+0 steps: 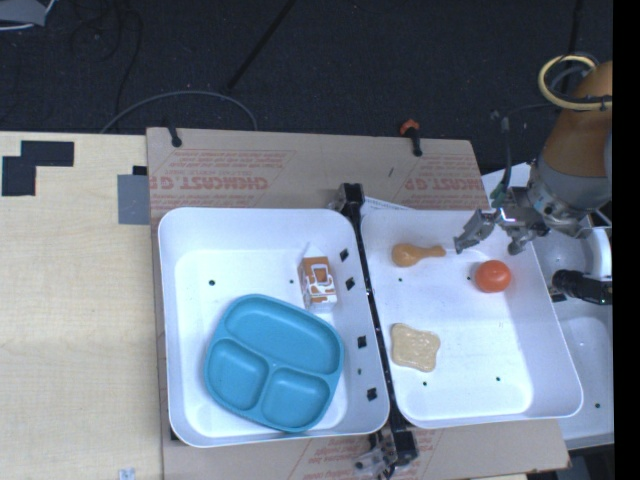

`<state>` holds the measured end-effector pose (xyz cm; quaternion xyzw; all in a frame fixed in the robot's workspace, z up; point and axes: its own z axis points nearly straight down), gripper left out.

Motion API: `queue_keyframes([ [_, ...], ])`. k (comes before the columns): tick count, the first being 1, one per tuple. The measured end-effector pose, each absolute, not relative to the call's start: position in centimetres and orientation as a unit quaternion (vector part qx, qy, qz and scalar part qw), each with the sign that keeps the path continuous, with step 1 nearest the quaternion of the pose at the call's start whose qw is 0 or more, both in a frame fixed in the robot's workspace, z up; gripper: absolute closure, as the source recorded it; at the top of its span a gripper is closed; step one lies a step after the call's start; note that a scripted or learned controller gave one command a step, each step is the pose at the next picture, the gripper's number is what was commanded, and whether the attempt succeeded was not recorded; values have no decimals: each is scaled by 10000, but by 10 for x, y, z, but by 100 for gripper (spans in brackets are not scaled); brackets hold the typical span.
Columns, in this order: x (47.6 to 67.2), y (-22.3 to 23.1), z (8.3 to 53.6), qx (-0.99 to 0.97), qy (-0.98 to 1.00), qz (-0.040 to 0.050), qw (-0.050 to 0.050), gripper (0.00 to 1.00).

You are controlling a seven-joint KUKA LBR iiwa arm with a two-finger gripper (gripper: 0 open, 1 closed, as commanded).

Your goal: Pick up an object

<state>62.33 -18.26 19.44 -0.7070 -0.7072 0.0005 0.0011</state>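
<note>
Round orange ball (491,276), glossy, end effector (495,230) spread above

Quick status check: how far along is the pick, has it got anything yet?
Nothing picked yet. The gripper hangs open at the right bin's far edge, nothing between its fingers. The red ball lies just below it; the drumstick toy is to its left. Descent, grasp and lift remain.

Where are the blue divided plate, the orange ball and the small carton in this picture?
Blue divided plate (273,361), camera view, on its middle ridge.
Orange ball (491,276), camera view, on its centre.
Small carton (318,282), camera view, on its printed front face.
</note>
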Motion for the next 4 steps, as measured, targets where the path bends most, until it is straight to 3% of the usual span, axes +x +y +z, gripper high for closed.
queue_keyframes([
  [1, 620, -182, 131, -7071, -7071, 22, 38, 0],
  [2, 621, -175, 86, -7055, -7086, -29, 61, 0],
  [3, 621, -178, 98, -7055, -7087, -3, 34, 100],
  [4, 621, -181, 161, -7066, -7076, -10, -21, 100],
])
